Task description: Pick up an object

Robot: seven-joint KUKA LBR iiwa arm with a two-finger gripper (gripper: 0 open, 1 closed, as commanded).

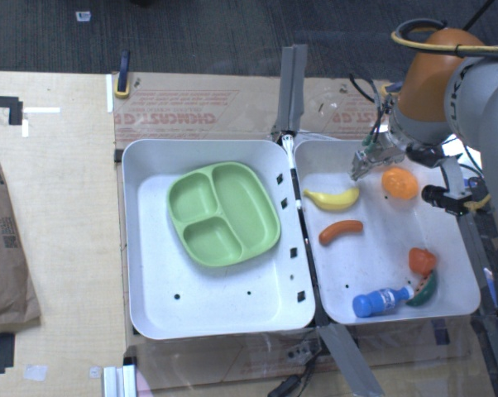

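Note:
In the right bin [456,304] lie a yellow banana [332,197], an orange sausage [341,231], an orange ball [399,183], a red and green pepper-like toy [423,271] and a blue and white bottle [381,301]. My gripper [361,169] hangs over the bin's back part, just above and right of the banana and left of the orange ball. Nothing shows between its fingers.
The left bin [150,304] holds a green divided plate [223,213]. A grey divider bar [292,89] rises between the bins at the back. A brown paper bag [5,246] lies at the far left of the bench.

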